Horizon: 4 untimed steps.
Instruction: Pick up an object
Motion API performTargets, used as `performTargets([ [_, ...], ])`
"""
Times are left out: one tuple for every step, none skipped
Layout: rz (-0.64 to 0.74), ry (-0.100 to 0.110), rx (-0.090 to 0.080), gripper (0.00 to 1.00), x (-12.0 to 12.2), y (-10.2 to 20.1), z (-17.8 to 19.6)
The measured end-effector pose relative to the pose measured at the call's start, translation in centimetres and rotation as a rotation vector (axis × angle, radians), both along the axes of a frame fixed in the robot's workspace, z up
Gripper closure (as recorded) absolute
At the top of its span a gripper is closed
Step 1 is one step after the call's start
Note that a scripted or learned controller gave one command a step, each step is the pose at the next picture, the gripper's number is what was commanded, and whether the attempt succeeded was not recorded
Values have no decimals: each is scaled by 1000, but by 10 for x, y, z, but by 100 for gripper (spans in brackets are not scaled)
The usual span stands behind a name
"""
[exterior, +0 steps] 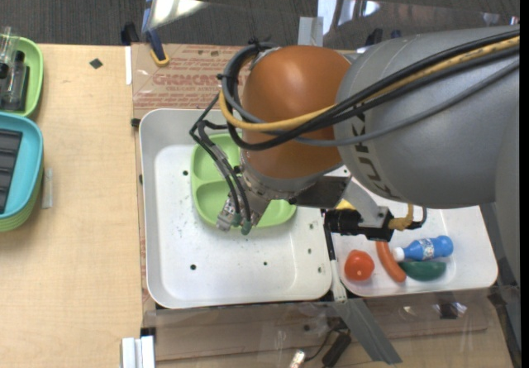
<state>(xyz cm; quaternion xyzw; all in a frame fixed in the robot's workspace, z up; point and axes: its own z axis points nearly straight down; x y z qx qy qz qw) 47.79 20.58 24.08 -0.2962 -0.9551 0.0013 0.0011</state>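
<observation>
- The big rounded grey metal arm housing [438, 122] has a smooth, slightly glossy shell, and fills the frame from three o'clock toward the centre.
- On its nine o'clock side sits the broad orange dome-shaped band [289, 110], shiny and rounded like a ball.
- A bundle of black and yellow cables [430, 69] runs along the grey shell, then loops around the orange band.
- Dark lettering [357, 139] is printed on the grey shell, partly hidden.
- Below the band, a dark grey wrist section [285, 188] carries thin cables toward seven o'clock.
</observation>
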Motion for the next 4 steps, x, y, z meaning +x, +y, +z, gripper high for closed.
performTargets([
  [-247, -3, -1, 100, 0, 23, 62],
  [-7, -1, 0, 100, 1, 17, 50],
  [370, -5, 2, 100, 1, 22, 145],
  [803, -7, 3, 100, 2, 23, 193],
])
